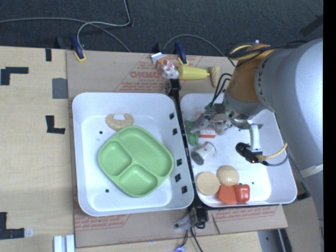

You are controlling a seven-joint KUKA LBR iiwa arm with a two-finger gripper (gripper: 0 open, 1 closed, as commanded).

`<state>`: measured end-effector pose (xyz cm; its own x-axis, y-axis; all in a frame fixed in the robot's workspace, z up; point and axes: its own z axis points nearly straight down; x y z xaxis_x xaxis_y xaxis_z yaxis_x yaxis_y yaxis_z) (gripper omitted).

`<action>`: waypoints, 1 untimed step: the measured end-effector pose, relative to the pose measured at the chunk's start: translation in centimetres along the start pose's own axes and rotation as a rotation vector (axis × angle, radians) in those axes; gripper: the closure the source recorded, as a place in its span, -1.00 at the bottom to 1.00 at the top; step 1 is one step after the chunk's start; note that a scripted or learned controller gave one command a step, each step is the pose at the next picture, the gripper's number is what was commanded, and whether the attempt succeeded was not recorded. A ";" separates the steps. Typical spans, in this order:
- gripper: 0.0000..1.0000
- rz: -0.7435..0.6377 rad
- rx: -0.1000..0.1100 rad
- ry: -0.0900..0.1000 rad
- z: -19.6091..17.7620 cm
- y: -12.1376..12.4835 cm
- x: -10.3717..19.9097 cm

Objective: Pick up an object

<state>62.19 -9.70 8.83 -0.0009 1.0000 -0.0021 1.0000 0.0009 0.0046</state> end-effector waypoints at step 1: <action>1.00 -0.001 -0.003 0.003 -1.1 0.1 0.2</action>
